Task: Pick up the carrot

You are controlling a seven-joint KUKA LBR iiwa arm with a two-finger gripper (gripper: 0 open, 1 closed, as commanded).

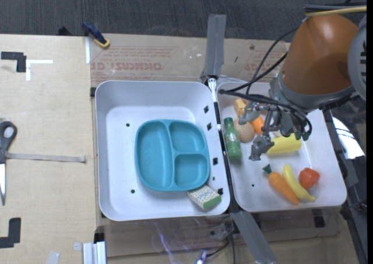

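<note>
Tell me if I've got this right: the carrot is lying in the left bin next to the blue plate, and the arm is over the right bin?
Not quite. The camera view shows the carrot in the right bin, beside a banana. The blue plate sits in the left bin. The arm is over the right bin.

The arm is running off the right and top edges, so its upper links are being cut away. Its orange bulk is covering the far right corner of the right bin and part of the small yellow and orange items lying there (too hidden to name). The gripper is hanging among dark cables, its fingers too tangled in shadow to read. At the left edge, scissors are showing only partly.
</note>
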